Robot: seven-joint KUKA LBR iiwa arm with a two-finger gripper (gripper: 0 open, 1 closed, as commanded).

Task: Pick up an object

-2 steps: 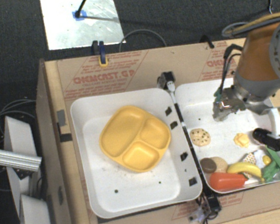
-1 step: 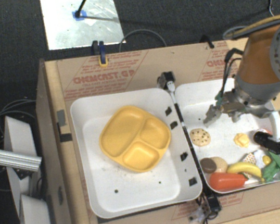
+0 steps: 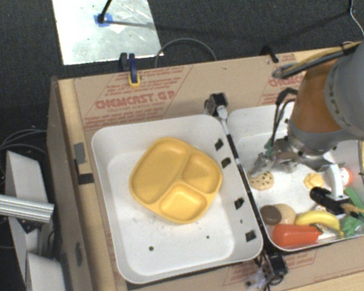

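Observation:
My gripper [image 3: 264, 160] reaches down into the right bin [image 3: 251, 127] from the right, near the bin's left wall. Its tip hovers just above a chocolate-chip cookie [image 3: 261, 179], close to it. Nothing shows held by the gripper. Toward the bin's front lie a brown round piece [image 3: 271, 214], a red pepper [image 3: 295, 234] and a yellow banana [image 3: 318, 220]. A green item [image 3: 351, 223] sits at the front right corner. A small orange-yellow piece [image 3: 314, 180] lies beside the wrist. The grey arm with its orange band [image 3: 313, 110] hides the bin's right half.
The left bin [image 3: 137, 251] holds a yellow divided plate [image 3: 175, 179] in its middle. Black clips sit along the wall shared by the two bins [image 3: 235, 167]. Cardboard backing runs behind the bins, and cables trail at the left.

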